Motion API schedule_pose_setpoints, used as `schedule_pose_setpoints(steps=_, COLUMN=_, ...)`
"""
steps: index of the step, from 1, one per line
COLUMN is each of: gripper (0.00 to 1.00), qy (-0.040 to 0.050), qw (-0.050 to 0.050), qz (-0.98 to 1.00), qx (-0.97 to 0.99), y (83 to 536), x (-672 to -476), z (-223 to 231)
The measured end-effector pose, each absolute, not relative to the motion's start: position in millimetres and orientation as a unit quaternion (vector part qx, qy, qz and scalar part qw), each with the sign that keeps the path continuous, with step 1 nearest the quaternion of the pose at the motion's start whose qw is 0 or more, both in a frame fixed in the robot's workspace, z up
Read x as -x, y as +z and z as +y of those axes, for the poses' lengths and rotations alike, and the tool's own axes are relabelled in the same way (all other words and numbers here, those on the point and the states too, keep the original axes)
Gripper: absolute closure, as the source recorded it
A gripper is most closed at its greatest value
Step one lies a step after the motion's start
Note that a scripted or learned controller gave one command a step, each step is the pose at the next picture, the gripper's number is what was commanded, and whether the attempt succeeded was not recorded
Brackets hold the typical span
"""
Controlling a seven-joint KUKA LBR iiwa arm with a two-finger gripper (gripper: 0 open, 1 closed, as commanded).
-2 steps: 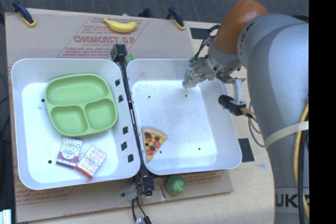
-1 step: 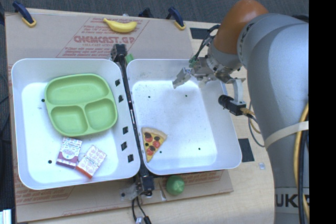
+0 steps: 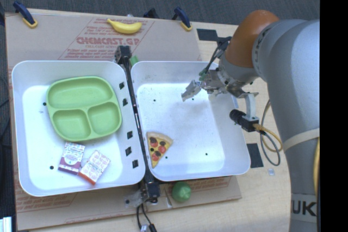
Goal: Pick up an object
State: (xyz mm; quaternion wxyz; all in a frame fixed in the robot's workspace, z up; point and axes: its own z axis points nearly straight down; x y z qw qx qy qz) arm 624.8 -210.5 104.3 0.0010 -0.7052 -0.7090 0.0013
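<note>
The arm enters from the right of the frame, and its gripper hangs over the upper middle of the right bin, above bare white floor. How far the fingers are parted cannot be told from this slanted view; nothing is seen between them.

The nearest thing to pick is the pizza slice, lying flat at the lower left of the right bin, close against the divider between the two bins and well apart from the gripper. Its place in the corner probably makes it awkward, since the bin wall leaves little room for one finger on that side.

The left bin holds a green divided tray in its upper half and two small packets side by side below it, toward the lower left of the frame. A banana lies on the cardboard beyond the bins at upper centre, and a green ball rests on the bench just outside the right bin's lower rim. No pickup appears to be under way yet; the gripper would need to travel down and left to reach the slice.
</note>
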Motion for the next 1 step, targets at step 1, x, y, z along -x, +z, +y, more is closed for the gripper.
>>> schedule_pose_setpoints(steps=1, gripper=0.0, qy=0.0002, qw=0.0, qz=-0.709, qx=0.705, y=119.9, x=-626.9, z=-211.0)
